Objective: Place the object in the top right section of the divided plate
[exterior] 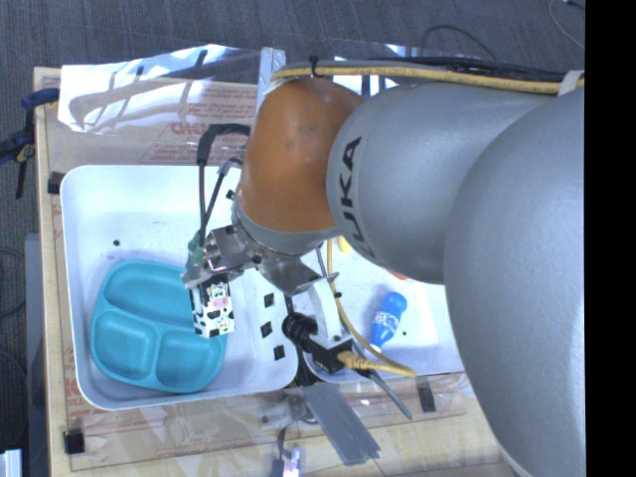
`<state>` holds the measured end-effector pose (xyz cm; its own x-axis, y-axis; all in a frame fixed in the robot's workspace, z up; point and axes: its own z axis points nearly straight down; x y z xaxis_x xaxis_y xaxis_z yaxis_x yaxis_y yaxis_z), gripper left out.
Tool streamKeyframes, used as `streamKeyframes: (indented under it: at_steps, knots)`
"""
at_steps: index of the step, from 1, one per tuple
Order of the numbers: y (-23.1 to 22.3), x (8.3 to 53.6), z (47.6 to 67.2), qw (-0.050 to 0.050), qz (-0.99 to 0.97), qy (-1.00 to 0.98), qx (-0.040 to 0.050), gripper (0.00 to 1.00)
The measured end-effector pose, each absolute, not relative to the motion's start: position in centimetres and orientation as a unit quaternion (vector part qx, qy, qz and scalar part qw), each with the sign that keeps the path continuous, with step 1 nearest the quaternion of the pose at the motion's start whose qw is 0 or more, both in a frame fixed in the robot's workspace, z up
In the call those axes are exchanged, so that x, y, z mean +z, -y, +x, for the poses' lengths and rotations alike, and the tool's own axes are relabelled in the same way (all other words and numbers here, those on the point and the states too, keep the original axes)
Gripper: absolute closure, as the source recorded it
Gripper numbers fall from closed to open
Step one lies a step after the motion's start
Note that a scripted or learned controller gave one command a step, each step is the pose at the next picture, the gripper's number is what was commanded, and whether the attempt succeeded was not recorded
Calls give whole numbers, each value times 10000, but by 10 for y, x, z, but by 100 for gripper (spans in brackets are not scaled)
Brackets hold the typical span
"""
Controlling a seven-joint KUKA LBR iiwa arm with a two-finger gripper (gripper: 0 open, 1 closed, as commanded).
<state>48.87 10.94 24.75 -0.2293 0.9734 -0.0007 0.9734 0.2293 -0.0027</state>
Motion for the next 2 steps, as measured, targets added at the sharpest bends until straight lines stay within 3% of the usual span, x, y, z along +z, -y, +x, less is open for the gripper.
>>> streamKeyframes:
  at_steps: [1,2]
  knots:
    - [-142,297,488,9,-5908,8068,14,100]
    - [-136,308,478,1,-5988,8009,8,100]
